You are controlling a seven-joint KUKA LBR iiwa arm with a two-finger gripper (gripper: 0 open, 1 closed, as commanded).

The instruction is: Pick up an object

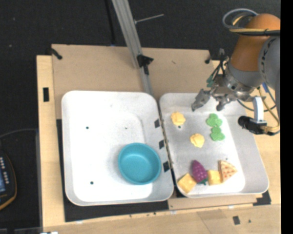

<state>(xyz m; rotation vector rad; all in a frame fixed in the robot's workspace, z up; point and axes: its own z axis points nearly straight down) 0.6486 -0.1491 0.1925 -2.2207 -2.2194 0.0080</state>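
**Pincer open over right bin, nothing held**

Landmark: the right bin (249, 179). All places are given relative to it.

- Arm (251, 48) reaches in from the right and hangs over the bin's far end.
- Pincer (211, 101) sits above the far end of the bin floor, fingers spread apart, nothing between them.
- Green toy (215, 126): just below the pincer in the frame, in the far-right part of the bin. Closest thing to the fingers, apart from them.
- Yellow toy (178, 118): far-left part of the bin, near the left wall.
- Second yellow toy (197, 140): about mid-bin.
- Purple grapes (198, 171): near end, central.
- Yellow block (186, 183): near-left corner, just beside the grapes.
- Small yellow piece (214, 177): just right of the grapes, touching or nearly so, can't tell.
- Pizza slice (227, 170): near end, just right of that small piece.
- Left bin (88, 116): side by side with the right bin, edges meeting. It holds a blue bowl (139, 163), upright, near its right wall.
- Both bins rest on the tan surface (88, 67).
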